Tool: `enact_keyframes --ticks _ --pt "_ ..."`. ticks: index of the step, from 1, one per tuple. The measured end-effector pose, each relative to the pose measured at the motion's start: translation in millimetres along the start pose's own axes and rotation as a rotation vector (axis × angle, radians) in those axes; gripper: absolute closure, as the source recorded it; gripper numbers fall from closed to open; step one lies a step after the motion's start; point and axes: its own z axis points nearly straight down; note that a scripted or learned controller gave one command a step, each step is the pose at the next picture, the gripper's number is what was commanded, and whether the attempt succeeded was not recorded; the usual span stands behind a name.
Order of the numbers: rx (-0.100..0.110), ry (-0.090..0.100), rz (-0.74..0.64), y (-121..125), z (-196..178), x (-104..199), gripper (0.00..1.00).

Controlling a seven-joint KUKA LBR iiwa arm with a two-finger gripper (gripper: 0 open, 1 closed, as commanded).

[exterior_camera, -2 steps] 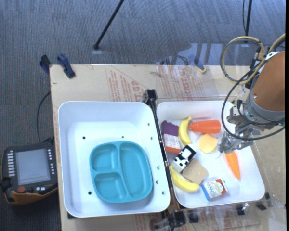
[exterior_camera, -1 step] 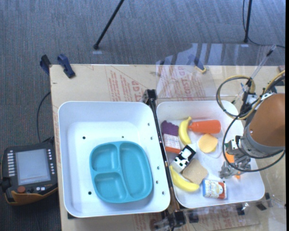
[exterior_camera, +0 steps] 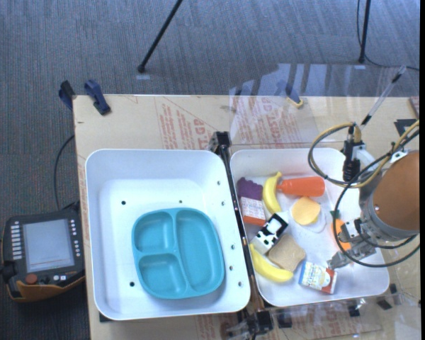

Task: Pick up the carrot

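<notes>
The arm [exterior_camera: 400,193] reaches in over the right bin [exterior_camera: 372,285], its orange band sitting above the wrist hardware, with black and yellow cables looping above it. The gripper [exterior_camera: 342,250] hangs low by the bin's right side; whether it is open or closed cannot be told from this angle, and nothing can be seen held in it.

The carrot [exterior_camera: 302,185] lies flat in the far part of the same bin, up and to the left of the gripper and well apart from it, its long axis running roughly left to right. Just beside the carrot's left end curves a yellow banana [exterior_camera: 270,192], and past that sits a purple item [exterior_camera: 249,188]. Between the carrot and the gripper lies a round yellow-orange piece [exterior_camera: 306,211].

Left of the gripper, a black-and-white cow-patterned toy [exterior_camera: 271,233] rests against a tan slice of bread [exterior_camera: 286,252], with a second banana [exterior_camera: 269,266] under them. A small carton [exterior_camera: 318,277] lies just below and left of the gripper, near it.

Far to the left, the other bin [exterior_camera: 106,168] holds a blue divided plate [exterior_camera: 177,252]
</notes>
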Motion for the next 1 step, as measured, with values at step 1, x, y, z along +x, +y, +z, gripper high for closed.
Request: enact_keyframes --ticks 1 --pt "-0.032 -0.009 0.128 1.1 -43.3 -77.2 1.00"
